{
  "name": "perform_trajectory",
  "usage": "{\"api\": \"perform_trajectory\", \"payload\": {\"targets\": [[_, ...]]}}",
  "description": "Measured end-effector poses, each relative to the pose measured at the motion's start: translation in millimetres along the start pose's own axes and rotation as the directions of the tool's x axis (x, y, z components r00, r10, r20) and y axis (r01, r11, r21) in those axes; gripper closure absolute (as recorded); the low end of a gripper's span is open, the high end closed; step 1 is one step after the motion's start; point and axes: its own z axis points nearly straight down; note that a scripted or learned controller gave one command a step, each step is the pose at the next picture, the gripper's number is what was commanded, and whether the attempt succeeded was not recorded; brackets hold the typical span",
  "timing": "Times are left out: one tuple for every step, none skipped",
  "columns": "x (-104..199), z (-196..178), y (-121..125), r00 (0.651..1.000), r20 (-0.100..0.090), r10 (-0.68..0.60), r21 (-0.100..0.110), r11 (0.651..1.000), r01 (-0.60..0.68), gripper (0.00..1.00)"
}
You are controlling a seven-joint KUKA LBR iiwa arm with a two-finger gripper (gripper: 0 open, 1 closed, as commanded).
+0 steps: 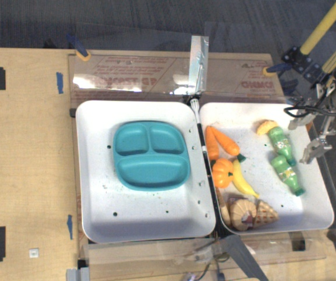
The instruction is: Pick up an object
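The right bin (314,212) holds toy food. Two orange carrots (222,140) lie at its left wall, with an orange pepper (221,172) and a yellow banana (243,181) below them. A green bottle (285,160) lies toward the right side, and a small yellow piece (266,126) sits at its upper end. Brown bread-like pieces (247,212) rest at the front. My gripper (305,137) hovers over the bin's right rim, just right of the green bottle. Its two fingers stand apart with nothing between them.
A teal divided plate (151,155) lies in the middle of the left bin (98,204). A metal post (199,63) stands behind the seam between the bins. Yellow bars and cables (323,28) crowd the upper right.
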Motion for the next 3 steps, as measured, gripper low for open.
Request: {"api": "perform_trajectory", "payload": {"targets": [[33.0, 162.4, -1.9, 1.0, 0.002, 0.006, 0.001, 1.0, -0.006, 0.0], [20.8, 169.0, 102.3, 0.999, 0.008, -0.048, -0.003, 0.999, 0.049, 0.0], [13.7, 169.2, 98.7, 0.998, 0.005, 0.066, 0.001, 0.998, -0.066, 0.0]]}}
